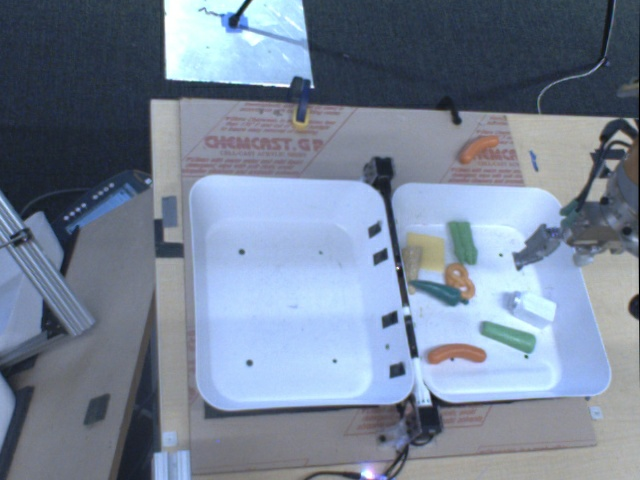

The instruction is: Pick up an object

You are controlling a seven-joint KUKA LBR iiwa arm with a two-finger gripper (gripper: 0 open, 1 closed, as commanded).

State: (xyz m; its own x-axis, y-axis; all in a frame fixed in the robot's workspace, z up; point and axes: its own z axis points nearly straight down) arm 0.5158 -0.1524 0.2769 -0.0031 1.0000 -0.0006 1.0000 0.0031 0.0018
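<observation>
The jaws (528, 253) are seen above the right bin (575, 298), slightly parted, with nothing held between them. A white block (533, 308) lies just below them.

A robotics lab: a table (560, 433) covered by a printed board (270, 140) carries two white bins (290, 193) clamped at twelve o'clock, cables (575, 73) trail over dark carpet (80, 68), aluminium framing (45, 283) at nine.

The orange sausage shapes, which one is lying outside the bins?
The orange sausage on the board behind the right bin. The other straight one lies inside that bin, near its front edge.
</observation>
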